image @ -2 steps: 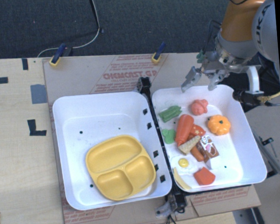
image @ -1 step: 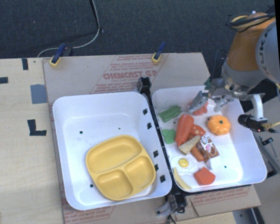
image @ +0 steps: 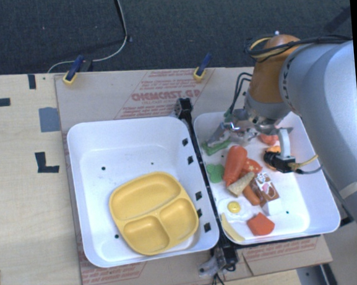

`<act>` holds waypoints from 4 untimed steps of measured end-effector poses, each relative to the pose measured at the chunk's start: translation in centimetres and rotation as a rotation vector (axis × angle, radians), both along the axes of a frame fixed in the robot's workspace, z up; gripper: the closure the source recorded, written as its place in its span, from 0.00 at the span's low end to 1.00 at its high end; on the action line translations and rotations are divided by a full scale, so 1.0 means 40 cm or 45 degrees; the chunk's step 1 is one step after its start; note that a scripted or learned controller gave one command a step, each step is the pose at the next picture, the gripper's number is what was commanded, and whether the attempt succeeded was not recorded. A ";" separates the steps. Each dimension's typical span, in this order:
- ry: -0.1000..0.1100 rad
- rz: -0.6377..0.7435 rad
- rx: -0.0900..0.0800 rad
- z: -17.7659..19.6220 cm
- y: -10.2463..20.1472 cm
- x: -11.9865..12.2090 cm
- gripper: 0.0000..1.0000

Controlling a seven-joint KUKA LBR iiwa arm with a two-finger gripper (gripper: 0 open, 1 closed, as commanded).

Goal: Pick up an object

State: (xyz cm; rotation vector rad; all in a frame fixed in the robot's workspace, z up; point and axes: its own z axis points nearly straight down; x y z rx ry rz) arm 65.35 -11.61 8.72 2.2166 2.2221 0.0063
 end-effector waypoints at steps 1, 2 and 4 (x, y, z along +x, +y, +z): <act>0.000 -0.003 -0.004 0.000 0.013 -0.157 0.00; -0.006 0.000 -0.004 0.152 0.000 0.015 0.00; 0.002 -0.001 -0.004 -0.003 0.021 -0.143 0.00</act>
